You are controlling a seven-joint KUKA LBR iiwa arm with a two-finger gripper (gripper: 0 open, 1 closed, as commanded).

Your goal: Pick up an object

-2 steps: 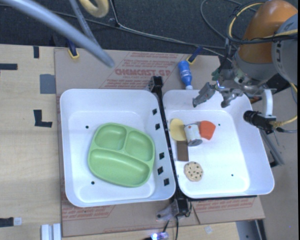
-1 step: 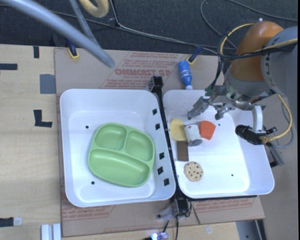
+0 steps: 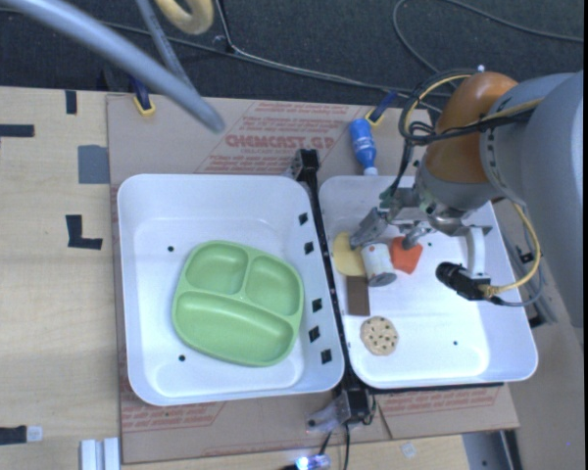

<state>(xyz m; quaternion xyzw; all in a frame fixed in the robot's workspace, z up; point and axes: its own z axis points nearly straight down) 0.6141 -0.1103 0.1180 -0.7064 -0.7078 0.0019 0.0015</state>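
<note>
Right bin (image 3: 500, 355) — one cookie (image 3: 379, 336), brown block (image 3: 358, 295), yellow piece (image 3: 347, 255), orange piece (image 3: 407, 257), white cylinder (image 3: 377, 264) crowding jaws (image 3: 392, 225); jaw state unclear. Left bin (image 3: 147, 213) — one green divided plate (image 3: 238, 302).

green divided plate (image 3: 239, 302) in left bin (image 3: 137, 204); blue bottle (image 3: 363, 146) on cardboard sheet (image 3: 265, 135)

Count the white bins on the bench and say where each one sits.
2. The left bin holds a green plate. The right bin sits against it, under the gripper, holding a cookie.
</note>
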